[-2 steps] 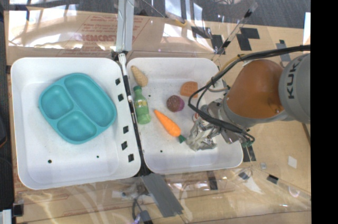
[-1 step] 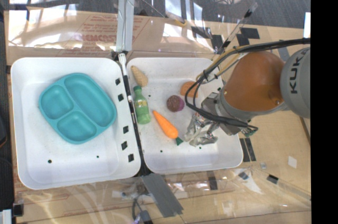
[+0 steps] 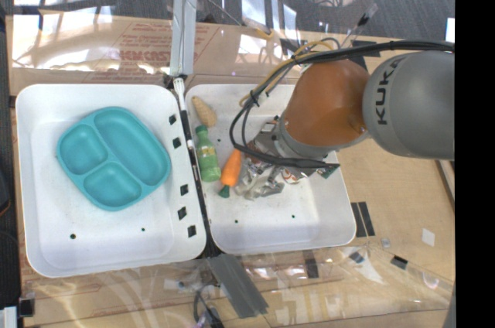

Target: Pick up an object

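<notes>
Gripper (image 3: 259, 181) hanging low in the right bin (image 3: 325, 222) at frame centre — finger state impossible to tell, toy carrot (image 3: 230, 169) lying just left of it, beside a green bottle (image 3: 206, 154), turquoise divided plate (image 3: 113, 157) sitting in the left bin (image 3: 39, 241).

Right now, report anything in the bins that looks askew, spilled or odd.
Nothing is spilled or damaged. The carrot, green bottle and tan piece crowd the right bin's left wall; the teal plate sits slantwise in the left bin.
</notes>
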